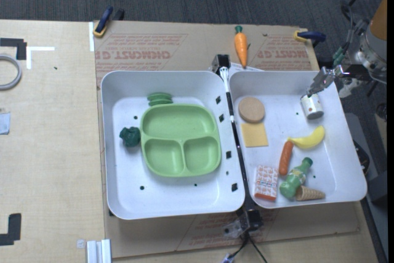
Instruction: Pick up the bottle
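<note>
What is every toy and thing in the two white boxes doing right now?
green bottle: lying tilted, touching the ice cream cone
claw: above the right bin's far corner, holding nothing
silver can: lying on its side, under the claw
banana: lying flat
carrot: outside the bins, on the cardboard
green tray: flat in the left bin, right side up
broccoli: beside the tray

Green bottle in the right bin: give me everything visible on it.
The green bottle looks like glossy toy plastic, with a darker green cap and a pale label band. It lies on its side, tilted, cap toward upper right, near the front of the right bin. The ice cream cone touches its base; the carton lies just left.
</note>
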{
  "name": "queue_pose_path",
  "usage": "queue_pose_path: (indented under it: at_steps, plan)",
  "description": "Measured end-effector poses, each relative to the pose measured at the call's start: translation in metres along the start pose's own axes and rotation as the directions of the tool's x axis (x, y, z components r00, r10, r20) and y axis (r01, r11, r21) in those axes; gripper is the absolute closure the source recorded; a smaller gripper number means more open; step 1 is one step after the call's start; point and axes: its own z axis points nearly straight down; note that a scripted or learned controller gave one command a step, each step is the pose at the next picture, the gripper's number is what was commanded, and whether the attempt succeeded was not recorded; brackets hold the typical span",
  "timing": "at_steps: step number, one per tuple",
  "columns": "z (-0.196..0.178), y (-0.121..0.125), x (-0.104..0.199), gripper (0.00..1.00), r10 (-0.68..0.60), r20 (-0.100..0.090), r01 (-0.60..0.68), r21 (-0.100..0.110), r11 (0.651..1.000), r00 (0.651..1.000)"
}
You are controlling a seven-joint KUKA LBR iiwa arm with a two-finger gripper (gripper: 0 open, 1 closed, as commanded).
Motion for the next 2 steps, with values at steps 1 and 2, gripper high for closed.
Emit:
queue_pose_path:
  at_steps: [1,2]
  plan:
    - [-0.01,0.0,0.0,1.0,-0.002,0.001,0.002,-0.001,1.0,1.0]
    - [-0.048,-0.114,-0.048,1.0,-0.111,0.0,0.111,0.0,0.994,0.994]
